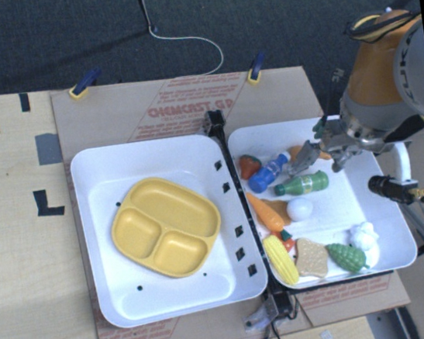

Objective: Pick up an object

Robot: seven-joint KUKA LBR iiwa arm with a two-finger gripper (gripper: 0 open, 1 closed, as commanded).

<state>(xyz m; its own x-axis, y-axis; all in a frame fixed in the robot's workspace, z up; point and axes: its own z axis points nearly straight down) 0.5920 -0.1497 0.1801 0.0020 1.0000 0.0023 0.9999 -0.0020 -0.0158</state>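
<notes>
Where the arm comes in: at the right bin's [380,215] upper right rim we see the gripper [315,152], low over the far end of the toys.
Gripper state: we cannot tell whether it is open or closed, and we see nothing between its parts.
Open room: the right bin's middle-right floor is bare; the toys crowd its left wall and near edge.
Nearest thing: a green bottle [302,185] lies on its side just below the gripper, apart from it, white label around its middle.
Beside it: a blue bottle [267,174] lies tilted, next to a red piece [249,166] by the divider.
Middle: we see a white egg [300,209] touching an orange carrot [265,210].
Near edge: yellow corn [280,258], a tan bread slice [312,256], a green leafy toy [345,256] and a white lump [363,236].
Left bin [94,220]: holds a yellow divided plate [165,226], set at a slant, bare floor all around it.
Desk [20,254]: light wood with black marks, cardboard under both bins.
</notes>
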